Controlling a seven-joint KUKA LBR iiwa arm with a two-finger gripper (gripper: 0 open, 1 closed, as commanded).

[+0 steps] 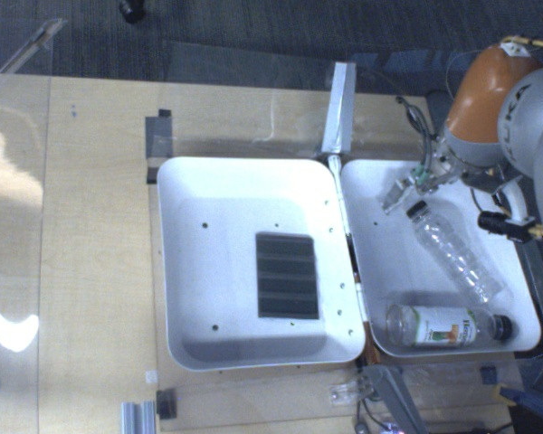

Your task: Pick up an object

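In the right bin [377, 269] a clear empty plastic bottle [452, 253] lies on a slant, its dark cap pointing to the upper left. A second bottle [442, 325], with a white and orange label and a dark cap at its right end, lies along the bin's front wall. A dark ribbed rectangular block [287, 275] rests flat in the middle of the left bin [176, 242]. My gripper [404, 191] hangs low over the right bin's back left part, just above and to the left of the clear bottle's cap. It is small and blurred here.
The arm's orange band [478, 98] and grey wrist [534, 125] stand over the right bin's back right corner. A metal bar [338, 116] rises behind the seam between the bins. Cables [507, 224] hang along the right bin's right side.
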